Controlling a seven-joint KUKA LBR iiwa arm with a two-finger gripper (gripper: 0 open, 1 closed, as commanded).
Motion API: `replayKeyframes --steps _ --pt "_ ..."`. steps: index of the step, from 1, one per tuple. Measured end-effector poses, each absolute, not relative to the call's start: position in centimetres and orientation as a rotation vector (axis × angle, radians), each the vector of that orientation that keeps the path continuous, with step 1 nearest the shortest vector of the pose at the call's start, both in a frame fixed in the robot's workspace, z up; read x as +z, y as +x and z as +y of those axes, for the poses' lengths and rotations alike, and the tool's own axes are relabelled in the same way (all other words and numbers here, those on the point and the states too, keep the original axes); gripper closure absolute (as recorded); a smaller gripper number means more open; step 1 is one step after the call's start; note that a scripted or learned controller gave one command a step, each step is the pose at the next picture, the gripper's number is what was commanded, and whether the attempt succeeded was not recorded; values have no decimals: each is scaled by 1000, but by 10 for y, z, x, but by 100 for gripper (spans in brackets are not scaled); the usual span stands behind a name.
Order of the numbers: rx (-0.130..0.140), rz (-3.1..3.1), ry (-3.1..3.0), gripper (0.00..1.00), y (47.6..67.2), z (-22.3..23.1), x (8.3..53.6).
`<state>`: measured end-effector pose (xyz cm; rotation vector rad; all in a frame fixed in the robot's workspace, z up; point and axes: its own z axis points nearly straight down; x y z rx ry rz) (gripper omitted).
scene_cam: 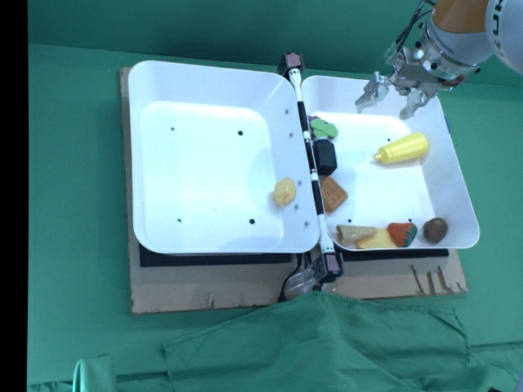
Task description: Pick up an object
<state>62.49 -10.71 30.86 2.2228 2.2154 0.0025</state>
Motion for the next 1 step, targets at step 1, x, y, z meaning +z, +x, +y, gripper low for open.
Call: replayKeyframes --steps 1 --pt "3 2215 2223 0 625 -107 309"
